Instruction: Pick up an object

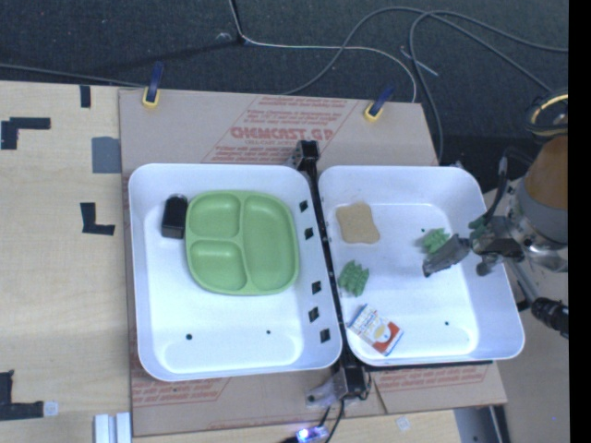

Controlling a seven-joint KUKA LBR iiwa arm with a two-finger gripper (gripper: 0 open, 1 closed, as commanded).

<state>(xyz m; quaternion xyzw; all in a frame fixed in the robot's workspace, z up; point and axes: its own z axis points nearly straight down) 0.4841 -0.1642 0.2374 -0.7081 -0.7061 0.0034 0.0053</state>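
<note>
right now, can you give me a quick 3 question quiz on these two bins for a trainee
1. True or false: the green divided plate lies in the left bin.
2. Which item lies nearest the front edge of the right bin? A tan slice B small packet C green piece
3. Fill in: the black block sits just ____ of the plate.

Key: 1 true. 2 B. 3 left. The gripper is beside another green piece.

Two white bins [148, 340] sit on brown cardboard [277, 127] printed with red lettering. A light green plate [243, 242], a black block [174, 216], a tan slice [356, 223], green pieces [353, 277], and a packet [375, 329], seemingly white, red and blue.
</note>
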